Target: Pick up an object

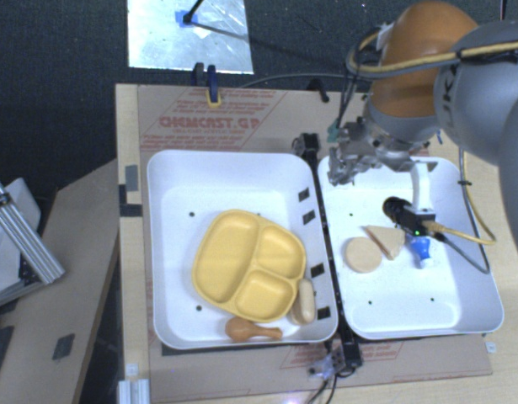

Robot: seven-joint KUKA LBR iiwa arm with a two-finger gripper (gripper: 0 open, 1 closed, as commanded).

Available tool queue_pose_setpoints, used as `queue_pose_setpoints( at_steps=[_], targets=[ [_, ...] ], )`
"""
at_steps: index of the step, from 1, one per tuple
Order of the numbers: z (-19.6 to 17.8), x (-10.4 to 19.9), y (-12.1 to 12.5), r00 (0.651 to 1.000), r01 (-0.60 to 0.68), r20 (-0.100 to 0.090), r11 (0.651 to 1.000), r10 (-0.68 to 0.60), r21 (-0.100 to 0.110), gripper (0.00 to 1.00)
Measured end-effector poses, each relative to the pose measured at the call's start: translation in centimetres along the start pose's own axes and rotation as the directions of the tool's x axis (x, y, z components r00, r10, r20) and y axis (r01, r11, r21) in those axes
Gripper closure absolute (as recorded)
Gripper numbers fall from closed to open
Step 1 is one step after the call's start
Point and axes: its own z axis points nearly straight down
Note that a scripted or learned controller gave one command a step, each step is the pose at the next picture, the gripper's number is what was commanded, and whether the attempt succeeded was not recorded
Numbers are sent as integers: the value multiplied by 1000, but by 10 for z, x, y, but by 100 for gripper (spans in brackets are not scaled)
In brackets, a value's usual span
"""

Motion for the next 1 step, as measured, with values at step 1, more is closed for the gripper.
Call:
queue_pose_setpoints(
  at_steps=[1],
  targets=[
    [15,47,-25,1000,-1,0,1000,1,2,100]
  ],
)
